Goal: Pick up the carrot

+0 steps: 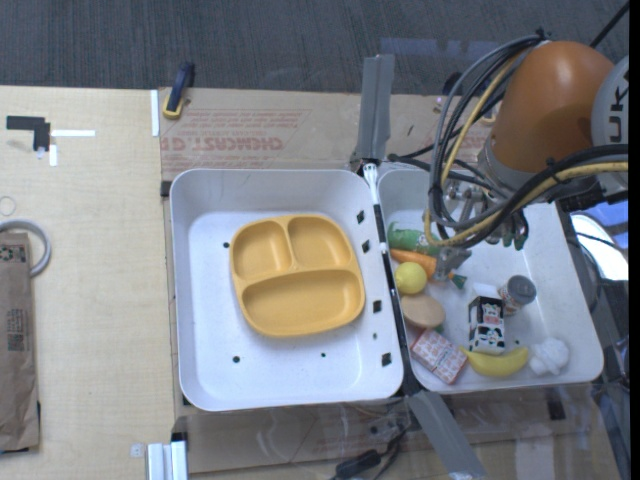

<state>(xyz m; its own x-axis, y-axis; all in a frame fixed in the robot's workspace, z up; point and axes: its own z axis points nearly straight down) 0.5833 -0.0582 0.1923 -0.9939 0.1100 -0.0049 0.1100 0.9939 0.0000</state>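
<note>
The carrot (415, 260) is a short orange piece lying in the right bin (570, 298), close to its left wall, between a green vegetable (404, 236) and a yellow lemon (411, 279). My gripper (449, 259) hangs low over the bin just right of the carrot's thick end, under a tangle of cables. Nothing can be seen lifted off the bin floor.
The right bin also holds a tan round item (422, 311), a red-and-white packet (438, 355), a black-and-white carton (487, 325), a small can (518, 290), a banana (497, 361) and a white fluffy item (548, 355). A yellow divided plate (297, 274) lies in the left bin (200, 298).
</note>
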